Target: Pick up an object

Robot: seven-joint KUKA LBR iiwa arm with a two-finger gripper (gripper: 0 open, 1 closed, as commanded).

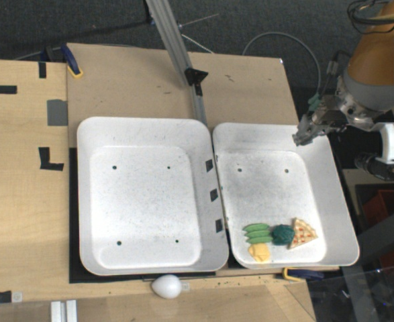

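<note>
Two shallow white bins are sitting side by side on a pale wooden bench, seen from above at a slant, with dark carpet beyond. From the right, the grey arm with its orange band [374, 59] is reaching in, and its gripper [304, 135] is hanging over the upper right corner of the right bin [264, 180]. How far the pincer is opened cannot be told from this angle, and nothing is showing within its grasp. Well apart from it, at the near edge of the same bin, small toy foods are lying in a tight cluster: a green pea pod [256, 231], a dark green broccoli piece [283, 233] just beside it, a yellow piece [259, 251] below them, and a pizza slice [303, 233] touching the broccoli's right side. The left bin [143, 193] is lying beside it. A white egg-shaped object [167, 286] is resting on the bench below the left bin.
</note>
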